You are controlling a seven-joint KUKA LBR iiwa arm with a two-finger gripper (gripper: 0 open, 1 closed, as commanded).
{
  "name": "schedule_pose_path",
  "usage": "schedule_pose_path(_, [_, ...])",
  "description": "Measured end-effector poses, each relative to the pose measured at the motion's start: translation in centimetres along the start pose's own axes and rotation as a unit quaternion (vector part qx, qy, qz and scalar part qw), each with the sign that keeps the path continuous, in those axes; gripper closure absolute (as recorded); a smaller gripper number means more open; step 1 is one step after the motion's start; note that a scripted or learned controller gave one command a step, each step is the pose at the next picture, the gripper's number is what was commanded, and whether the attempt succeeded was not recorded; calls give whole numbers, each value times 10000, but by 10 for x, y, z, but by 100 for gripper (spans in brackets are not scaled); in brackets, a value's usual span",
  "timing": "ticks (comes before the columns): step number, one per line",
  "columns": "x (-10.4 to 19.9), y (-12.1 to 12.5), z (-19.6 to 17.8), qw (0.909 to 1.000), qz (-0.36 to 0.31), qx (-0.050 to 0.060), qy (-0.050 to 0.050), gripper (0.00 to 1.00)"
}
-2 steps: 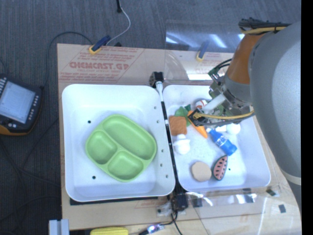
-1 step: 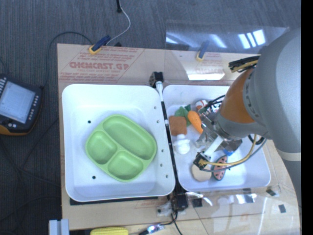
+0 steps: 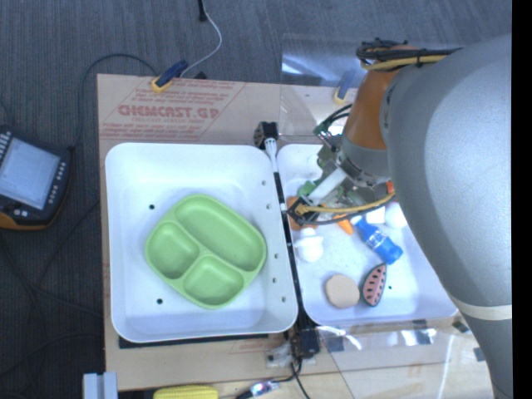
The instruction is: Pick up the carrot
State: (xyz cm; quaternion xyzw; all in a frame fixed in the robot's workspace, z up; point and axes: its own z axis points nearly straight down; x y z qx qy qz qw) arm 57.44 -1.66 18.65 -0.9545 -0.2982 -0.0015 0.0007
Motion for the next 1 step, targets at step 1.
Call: schedule_pose_path(1, [-76,-22,4,9907,-1357,34,-51,100])
